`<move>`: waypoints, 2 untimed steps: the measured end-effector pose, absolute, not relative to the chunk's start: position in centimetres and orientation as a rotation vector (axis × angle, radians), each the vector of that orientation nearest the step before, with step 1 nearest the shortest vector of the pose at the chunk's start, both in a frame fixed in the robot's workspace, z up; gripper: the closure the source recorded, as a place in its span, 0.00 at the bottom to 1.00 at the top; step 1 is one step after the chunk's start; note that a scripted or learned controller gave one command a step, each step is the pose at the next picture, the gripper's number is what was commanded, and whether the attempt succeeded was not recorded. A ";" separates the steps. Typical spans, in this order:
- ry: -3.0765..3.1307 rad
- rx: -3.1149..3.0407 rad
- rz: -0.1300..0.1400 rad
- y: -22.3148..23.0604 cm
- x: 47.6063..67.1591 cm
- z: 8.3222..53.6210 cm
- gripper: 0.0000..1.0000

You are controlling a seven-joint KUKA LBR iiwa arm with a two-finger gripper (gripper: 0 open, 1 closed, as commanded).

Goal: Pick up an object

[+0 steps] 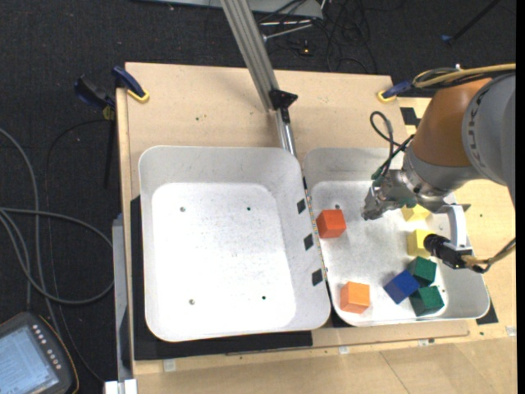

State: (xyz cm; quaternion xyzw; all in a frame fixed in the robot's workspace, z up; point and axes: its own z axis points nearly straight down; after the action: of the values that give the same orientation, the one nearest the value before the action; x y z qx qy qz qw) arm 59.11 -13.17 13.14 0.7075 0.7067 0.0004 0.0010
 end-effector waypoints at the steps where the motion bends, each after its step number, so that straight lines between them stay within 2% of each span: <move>1: 2.216 2.221 0.004 -13.7 58.4 18.1 1.00; 2: 2.215 2.218 0.005 -14.7 58.4 23.7 1.00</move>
State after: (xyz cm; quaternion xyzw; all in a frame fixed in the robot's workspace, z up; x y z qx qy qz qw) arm 58.41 -14.73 23.74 0.7075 0.7067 0.0015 0.0034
